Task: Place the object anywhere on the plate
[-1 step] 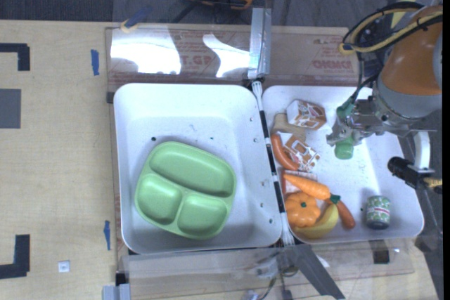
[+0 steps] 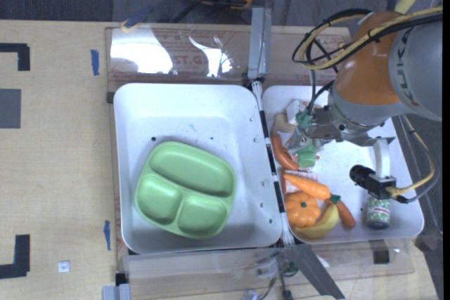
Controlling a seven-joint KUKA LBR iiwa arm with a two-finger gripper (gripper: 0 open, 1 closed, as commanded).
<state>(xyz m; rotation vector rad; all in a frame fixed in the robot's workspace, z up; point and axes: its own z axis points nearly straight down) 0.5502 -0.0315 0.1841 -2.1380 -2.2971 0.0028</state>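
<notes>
The gripper [image 2: 307, 139] hangs low in the right bin [image 2: 408, 172] (toy food heaped below); whether it grips anything I cannot tell. The green plate [image 2: 185, 188] lies well apart leftward, in the left bin [image 2: 140, 109].

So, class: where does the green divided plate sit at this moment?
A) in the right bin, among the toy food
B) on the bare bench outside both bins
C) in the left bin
C: the green plate lies on the floor of the left bin, apart from the toy food.
</notes>
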